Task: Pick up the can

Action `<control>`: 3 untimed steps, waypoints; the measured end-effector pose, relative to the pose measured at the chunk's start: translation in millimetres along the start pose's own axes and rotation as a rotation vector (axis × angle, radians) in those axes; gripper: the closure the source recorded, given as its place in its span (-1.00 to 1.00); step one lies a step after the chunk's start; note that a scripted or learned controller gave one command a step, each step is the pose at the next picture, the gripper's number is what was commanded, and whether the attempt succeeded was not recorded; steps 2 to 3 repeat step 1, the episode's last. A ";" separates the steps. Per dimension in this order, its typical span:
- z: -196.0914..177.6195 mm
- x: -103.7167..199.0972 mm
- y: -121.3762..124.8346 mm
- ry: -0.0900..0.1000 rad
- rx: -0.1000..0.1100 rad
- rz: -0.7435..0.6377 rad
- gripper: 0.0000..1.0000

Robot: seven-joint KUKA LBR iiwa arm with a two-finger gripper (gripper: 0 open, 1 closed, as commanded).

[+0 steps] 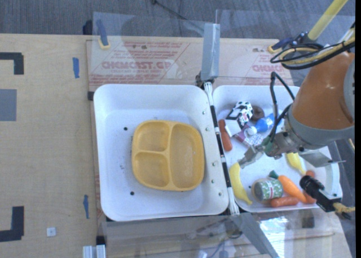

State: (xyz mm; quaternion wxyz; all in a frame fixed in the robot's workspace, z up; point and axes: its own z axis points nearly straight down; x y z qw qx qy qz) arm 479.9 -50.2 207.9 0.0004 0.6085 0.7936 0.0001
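Observation:
The can [267,189] lies on its side near the front of the right bin [223,96]; it is small, with a green and red label. My gripper [249,158] hangs over the middle of that bin, above and slightly left of the can, and apart from it. Nothing shows held in it. The grey and orange arm [321,99] covers the bin's right side.
A yellow banana [240,186] lies just left of the can and an orange carrot [294,187] just right of it. Farther back are a cow toy [242,111], a blue bottle [263,124] and a red-orange sausage [225,136]. A yellow divided plate [168,154] sits in the left bin [113,138].

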 end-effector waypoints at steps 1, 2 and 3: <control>0.0 0.0 0.0 0.000 0.000 0.000 -1.00; 0.0 0.0 0.0 0.000 0.000 0.000 -1.00; 0.0 0.0 0.0 0.000 0.000 0.000 -1.00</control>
